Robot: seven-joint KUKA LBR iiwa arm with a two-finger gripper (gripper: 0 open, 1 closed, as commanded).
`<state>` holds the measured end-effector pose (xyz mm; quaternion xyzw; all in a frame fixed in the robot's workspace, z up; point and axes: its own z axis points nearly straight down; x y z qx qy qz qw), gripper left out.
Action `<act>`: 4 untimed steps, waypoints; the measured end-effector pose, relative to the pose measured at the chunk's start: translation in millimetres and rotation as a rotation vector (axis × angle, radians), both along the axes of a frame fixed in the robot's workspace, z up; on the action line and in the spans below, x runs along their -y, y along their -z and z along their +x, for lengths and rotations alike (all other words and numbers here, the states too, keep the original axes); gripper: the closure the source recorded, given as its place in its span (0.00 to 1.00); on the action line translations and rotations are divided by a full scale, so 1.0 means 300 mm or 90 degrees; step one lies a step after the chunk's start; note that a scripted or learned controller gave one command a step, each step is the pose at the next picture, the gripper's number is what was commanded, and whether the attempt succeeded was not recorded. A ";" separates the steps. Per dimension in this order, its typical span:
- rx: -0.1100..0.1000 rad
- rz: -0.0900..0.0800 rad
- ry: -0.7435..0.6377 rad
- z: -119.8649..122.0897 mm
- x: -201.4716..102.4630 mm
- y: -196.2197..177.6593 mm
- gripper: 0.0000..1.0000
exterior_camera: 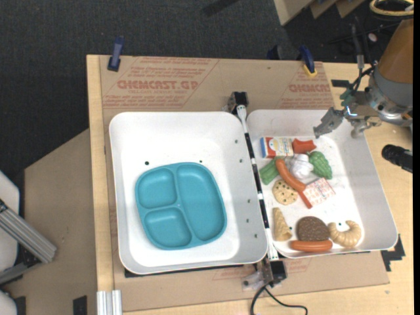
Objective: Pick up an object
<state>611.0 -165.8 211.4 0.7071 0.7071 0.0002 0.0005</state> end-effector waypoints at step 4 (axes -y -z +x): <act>-0.003 0.002 -0.001 -0.246 -0.179 0.424 0.00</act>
